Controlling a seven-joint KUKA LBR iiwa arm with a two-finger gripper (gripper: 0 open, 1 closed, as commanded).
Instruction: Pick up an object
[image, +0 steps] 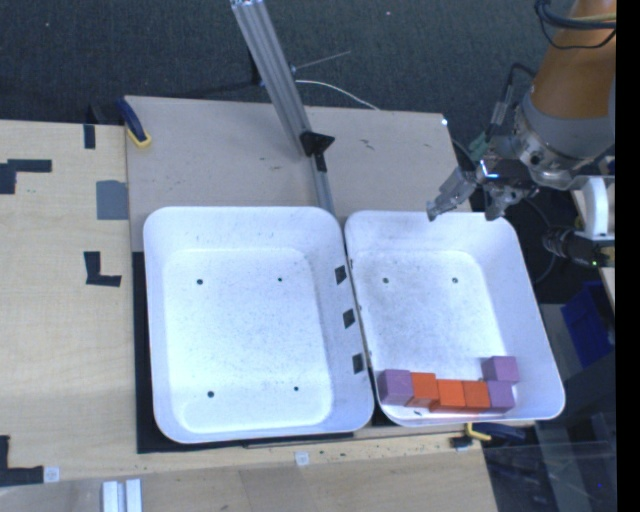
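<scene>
Along the near wall of the right bin (530, 300) lies a row of small blocks: a purple block (396, 384) at the left end, orange blocks (450, 393) in the middle, and two purple blocks (501, 380) stacked at the right end. My gripper (465, 208) hangs above the far rim of the right bin, well away from the blocks. It is open, its two fingers spread wide with nothing between them.
The left bin (160, 300) sits beside the right one, joined by black clips (348, 318) along the shared rim. A slanted metal rail (285, 95) rises behind the bins. A blue-and-yellow clamp (134, 124) lies at the board's far left corner.
</scene>
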